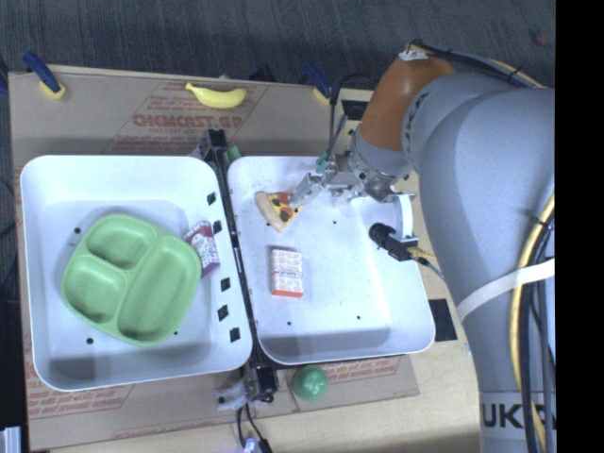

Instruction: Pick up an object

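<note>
A pizza slice (277, 208) and a box (286, 272) are seen in the right bin (377, 324). The gripper (316, 179) is placed just beside the slice; its state cannot be told. A green tray (129, 276) and a wrapper (203, 246) lie in the left bin (57, 177), on a cardboard-covered desk (142, 111).

The desk (85, 111) is covered with brown cardboard printed in red lettering. Two shallow white bins sit on it side by side, the left bin (47, 253) and the right bin (406, 319), their inner rims touching. A yellow banana (216, 93) lies on the cardboard behind the bins, and a green ball (309, 382) rests just before the right bin's front rim.
</note>
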Controlling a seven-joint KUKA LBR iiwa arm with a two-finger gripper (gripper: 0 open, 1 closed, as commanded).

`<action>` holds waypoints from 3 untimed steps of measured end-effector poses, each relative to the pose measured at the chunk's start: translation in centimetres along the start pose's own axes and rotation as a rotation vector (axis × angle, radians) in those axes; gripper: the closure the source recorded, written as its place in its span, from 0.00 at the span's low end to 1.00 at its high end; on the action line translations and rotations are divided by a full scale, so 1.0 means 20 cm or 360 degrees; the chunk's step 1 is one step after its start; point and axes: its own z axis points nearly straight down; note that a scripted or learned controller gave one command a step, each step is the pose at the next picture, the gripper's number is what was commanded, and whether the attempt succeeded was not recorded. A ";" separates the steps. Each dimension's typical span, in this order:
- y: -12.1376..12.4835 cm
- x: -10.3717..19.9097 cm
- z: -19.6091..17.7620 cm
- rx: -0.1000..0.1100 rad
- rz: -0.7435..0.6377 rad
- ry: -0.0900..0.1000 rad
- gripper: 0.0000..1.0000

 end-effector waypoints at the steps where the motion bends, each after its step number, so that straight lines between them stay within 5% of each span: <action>1: 0.01 0.01 -0.06 -0.0002 -0.0009 0.0004 1.00; 2: -0.40 0.11 -0.67 0.0002 0.0004 -0.0002 1.00; 3: -0.41 0.11 -0.67 0.0005 0.0004 -0.0001 0.00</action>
